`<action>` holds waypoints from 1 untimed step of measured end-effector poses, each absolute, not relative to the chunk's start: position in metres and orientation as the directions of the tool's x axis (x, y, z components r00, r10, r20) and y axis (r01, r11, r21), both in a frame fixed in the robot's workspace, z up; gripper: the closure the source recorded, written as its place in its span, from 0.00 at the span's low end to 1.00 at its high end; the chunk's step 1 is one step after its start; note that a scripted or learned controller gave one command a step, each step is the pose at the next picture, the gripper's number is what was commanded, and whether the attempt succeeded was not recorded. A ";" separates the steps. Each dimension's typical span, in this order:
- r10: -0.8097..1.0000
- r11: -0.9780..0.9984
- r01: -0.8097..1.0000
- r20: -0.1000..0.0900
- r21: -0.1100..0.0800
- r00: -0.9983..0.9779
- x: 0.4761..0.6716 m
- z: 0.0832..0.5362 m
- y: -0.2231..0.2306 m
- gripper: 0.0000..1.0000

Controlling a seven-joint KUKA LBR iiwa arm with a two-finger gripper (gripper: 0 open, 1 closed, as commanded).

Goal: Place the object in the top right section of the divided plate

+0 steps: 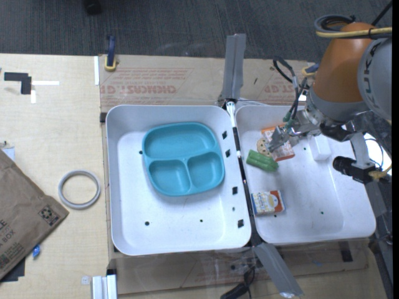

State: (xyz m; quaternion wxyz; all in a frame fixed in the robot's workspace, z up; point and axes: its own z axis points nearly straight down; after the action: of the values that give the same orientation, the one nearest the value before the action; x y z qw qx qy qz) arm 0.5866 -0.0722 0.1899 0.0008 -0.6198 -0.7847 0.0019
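Small printed packet (267, 202) lies flat, front of right bin (324, 223). Green soft oblong piece (262, 161) and orange-white carton (277, 143) just beside jaws (282, 136); jaws' state unclear. Smooth turquoise plastic divided plate (182, 157), rounded, three sections, sits in left bin (124, 217).

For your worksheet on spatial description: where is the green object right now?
In the camera view, the green object lies in the right bin, near its left wall, just below the end effector and above a small carton.
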 end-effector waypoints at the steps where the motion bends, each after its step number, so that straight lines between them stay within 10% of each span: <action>1: 0.965 0.263 0.965 0.001 -0.003 -0.263 0.494 0.158 -0.114 1.00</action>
State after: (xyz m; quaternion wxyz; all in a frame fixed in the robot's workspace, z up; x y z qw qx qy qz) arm 0.4941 -0.1141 0.1576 0.0012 -0.6069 -0.7948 0.0010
